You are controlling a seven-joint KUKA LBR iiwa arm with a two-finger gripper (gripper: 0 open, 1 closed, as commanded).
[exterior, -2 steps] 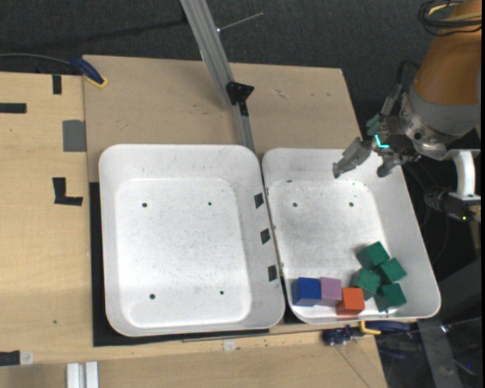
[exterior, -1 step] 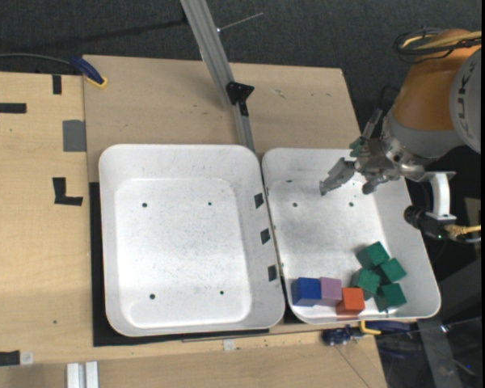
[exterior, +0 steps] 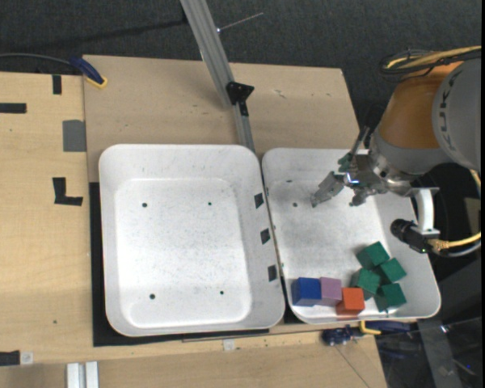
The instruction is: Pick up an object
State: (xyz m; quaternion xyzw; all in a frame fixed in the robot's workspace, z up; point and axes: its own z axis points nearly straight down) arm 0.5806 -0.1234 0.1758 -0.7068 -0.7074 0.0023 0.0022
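Open, empty claw hovers over right bin; one blue, one purple, one orange, four green blocks crowd its near edge.

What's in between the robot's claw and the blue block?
Just bare white bin floor. In the camera view, the gripper hangs above the right bin's upper part, and the blue block sits by the bin's near edge, with no block between them.

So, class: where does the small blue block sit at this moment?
In the camera view, the small blue cube-shaped block lies in the right-hand shallow white bin, at its near left corner, touching the pale purple block on its right.
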